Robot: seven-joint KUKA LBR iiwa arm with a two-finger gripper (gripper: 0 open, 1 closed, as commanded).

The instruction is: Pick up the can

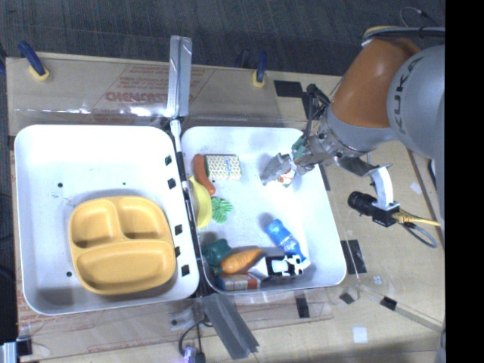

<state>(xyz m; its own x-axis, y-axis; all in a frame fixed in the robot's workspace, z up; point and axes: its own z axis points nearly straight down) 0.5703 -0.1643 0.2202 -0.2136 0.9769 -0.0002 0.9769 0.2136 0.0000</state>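
- Reaching in from the right, the grey arm (393, 89) hangs its gripper (302, 156) over the upper right corner of the right bin (249, 138), just beside the can (277, 169).
- The can looks silver-grey with a touch of orange at its lower end. It lies on its side, tilted, on the bin floor near the right wall; it is too small and blurred to read any label.
- Whether the gripper is spread or closed cannot be told from this slant, and nothing shows the can caught in it.
- Judging by the layout, the task stands at the approach: the tool is next to its target, and the lift is not yet done.
- The next move seems to call for settling squarely over the can's body and closing across its round side, which may roll or slip.
- Other items lie apart from it in the same bin: a small box (223, 167), a banana (201, 205), a blue bottle (281, 237) and a carrot (242, 260).
- A yellow tray (121, 242) sits in the left bin (45, 165).
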